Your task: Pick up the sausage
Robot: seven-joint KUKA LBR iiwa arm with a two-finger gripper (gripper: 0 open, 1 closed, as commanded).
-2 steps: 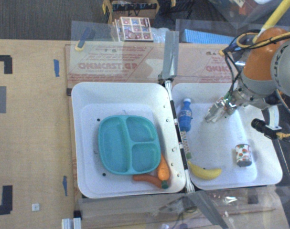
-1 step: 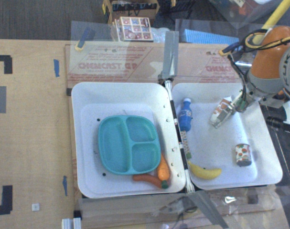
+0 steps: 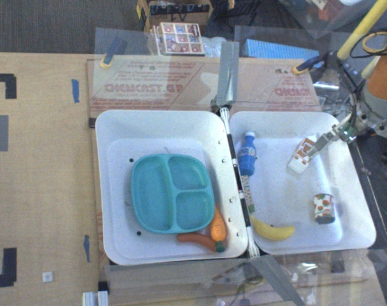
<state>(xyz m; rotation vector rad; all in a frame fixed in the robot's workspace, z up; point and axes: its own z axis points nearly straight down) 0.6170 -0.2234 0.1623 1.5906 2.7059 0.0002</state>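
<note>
Where bins (image 3: 110,129) sit, wooden bench (image 3: 40,171)

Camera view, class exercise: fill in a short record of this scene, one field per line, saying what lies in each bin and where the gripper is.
left bin: teal divided plate, sausage, carrot
sausage position: near edge, beside the plate, touching the carrot
right bin: blue bottle, banana, small can, white carton
gripper: over the right bin's far right corner, far from the sausage

The reddish sausage (image 3: 194,240) lies flat at the left bin's near edge, beside the carrot.
</note>
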